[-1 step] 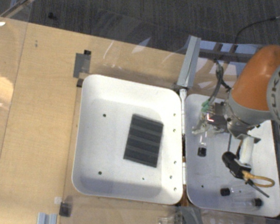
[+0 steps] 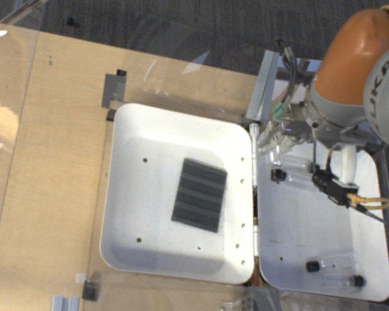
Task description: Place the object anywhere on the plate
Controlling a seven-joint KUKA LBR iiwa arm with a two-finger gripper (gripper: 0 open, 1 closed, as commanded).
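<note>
We see one dark ridged plate (image 2: 200, 195) flat in the left bin (image 2: 115, 248), long axis running near-to-far | one clear black-capped tube (image 2: 335, 272) lying crosswise, right bin's (image 2: 377, 287) near corner | gripper (image 2: 284, 139) at far-left corner, grip unreadable | two bins.

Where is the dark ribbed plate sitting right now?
In the camera view, the dark ribbed plate lies flat near the middle of the left white bin, well left of the gripper over the right bin.

Bright, even overhead light — soft shadow inside left bin (image 2: 116, 252), glare patches on bench (image 2: 38, 186).
</note>
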